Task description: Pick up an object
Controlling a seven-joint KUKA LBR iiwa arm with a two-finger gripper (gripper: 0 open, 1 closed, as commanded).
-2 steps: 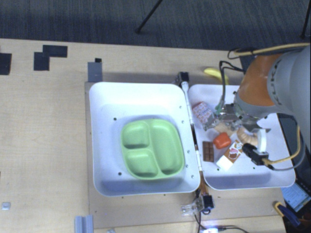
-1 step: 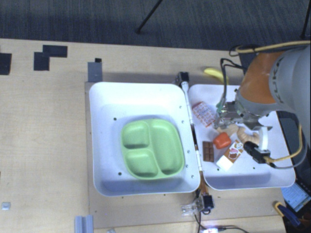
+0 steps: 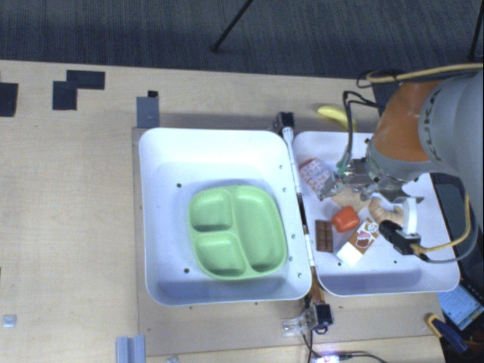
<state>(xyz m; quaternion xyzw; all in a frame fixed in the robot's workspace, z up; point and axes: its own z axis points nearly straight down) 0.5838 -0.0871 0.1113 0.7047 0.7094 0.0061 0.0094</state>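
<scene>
My arm enters from the right, and my gripper (image 3: pixel 349 190) sits low over the right bin (image 3: pixel 435 278), above the cluster of small items near that bin's centre. The pictures do not resolve how my gripper is set, so I cannot tell whether it grasps anything. Directly beside my gripper, toward the bin's front wall, lies an orange-red round object (image 3: pixel 345 219). Left of that object, near the bin's left wall, lies a dark brown bar (image 3: pixel 324 236). A white and brown packet (image 3: pixel 358 244) rests closer to the front wall. A crinkled pink-printed wrapper (image 3: pixel 314 174) lies toward the back-left corner. In the left bin (image 3: pixel 162 203) rests a green divided plate (image 3: pixel 237 231).
</scene>
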